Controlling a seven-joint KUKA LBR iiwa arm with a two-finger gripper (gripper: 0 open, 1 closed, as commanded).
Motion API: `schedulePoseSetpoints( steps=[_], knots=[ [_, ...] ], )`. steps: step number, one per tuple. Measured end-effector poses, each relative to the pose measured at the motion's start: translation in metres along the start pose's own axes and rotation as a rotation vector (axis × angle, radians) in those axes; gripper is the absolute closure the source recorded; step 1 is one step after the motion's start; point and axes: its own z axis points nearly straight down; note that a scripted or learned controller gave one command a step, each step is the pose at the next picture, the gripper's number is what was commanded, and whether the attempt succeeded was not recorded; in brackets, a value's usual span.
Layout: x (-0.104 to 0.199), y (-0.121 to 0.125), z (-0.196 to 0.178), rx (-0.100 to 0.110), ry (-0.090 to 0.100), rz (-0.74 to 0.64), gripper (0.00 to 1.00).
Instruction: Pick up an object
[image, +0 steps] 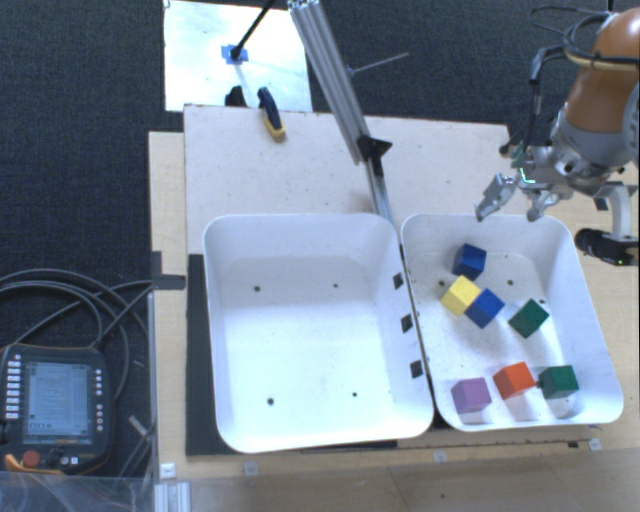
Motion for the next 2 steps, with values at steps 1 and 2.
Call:
schedulePoseSetpoints(
  steps=[1,2],
  knots=[
    [0.0,0.001,-0.003,-0.004,-0.002,-0.001,0.0],
    [0.007,-0.004,0.056,0.0,0.0,-0.001,0.0]
  ],
)
